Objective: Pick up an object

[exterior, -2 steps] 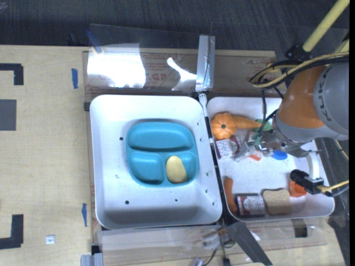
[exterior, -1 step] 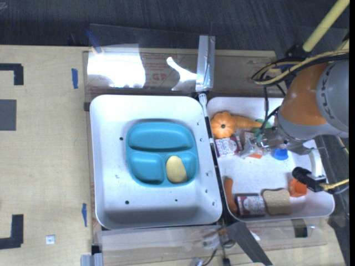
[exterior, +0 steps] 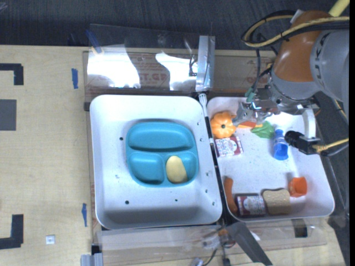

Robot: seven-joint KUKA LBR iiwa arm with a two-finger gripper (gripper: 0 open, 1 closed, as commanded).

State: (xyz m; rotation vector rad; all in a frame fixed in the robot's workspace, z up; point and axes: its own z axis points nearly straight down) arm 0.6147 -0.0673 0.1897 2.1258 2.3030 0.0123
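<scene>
Camera view, reading from the near edge of the bench outward: in my right bin [exterior: 324, 195], along its near wall, I see a small dark bottle [exterior: 250, 204] lying on its side, touching a brown bread-like piece [exterior: 277, 199], with an orange cup [exterior: 298, 185] just beside that at the near right corner. In the left bin [exterior: 105, 148] sits a blue divided tray [exterior: 161, 148]; a yellow egg-shaped item [exterior: 176, 169] rests in its near right compartment. Farther up the right bin, a red-and-white packet [exterior: 228, 147] lies by the left wall, and a blue bottle [exterior: 280, 146] stands toward the right. Beyond those, an orange pumpkin [exterior: 223, 125] sits in the far left corner, with a green piece [exterior: 265, 129] near it. The gripper [exterior: 252, 108] hangs over the far edge of that bin, between pumpkin and green piece; I cannot tell how it is set, nor see anything in it.
</scene>
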